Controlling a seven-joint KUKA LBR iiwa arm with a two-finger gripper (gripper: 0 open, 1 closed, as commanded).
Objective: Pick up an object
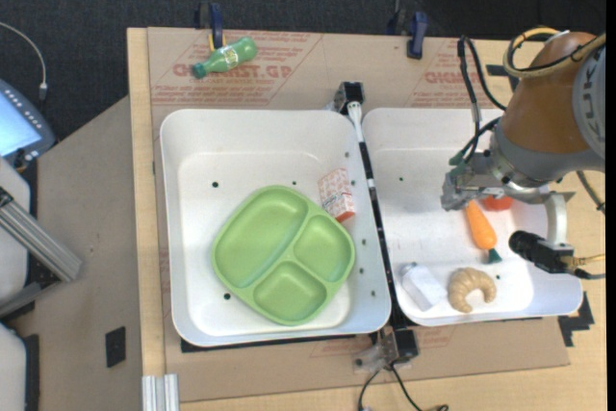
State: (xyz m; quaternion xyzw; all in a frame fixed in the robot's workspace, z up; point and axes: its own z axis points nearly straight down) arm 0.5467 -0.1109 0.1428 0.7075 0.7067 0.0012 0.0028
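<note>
The gripper (469, 199) is seen over the right bin (423, 149), touching the carrot (480, 226). Its grip cannot be told. A croissant (472, 288) is seen nearby.

Green plate (283, 253) in left bin (183, 207), carrot (480, 228) — croissant (473, 288) — right bin (404, 159)

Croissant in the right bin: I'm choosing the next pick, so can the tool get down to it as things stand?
Probably yes. The croissant lies uncovered near the front wall of the right bin; the carrot and a small white packet lie apart from it. The tool is over that bin.
</note>
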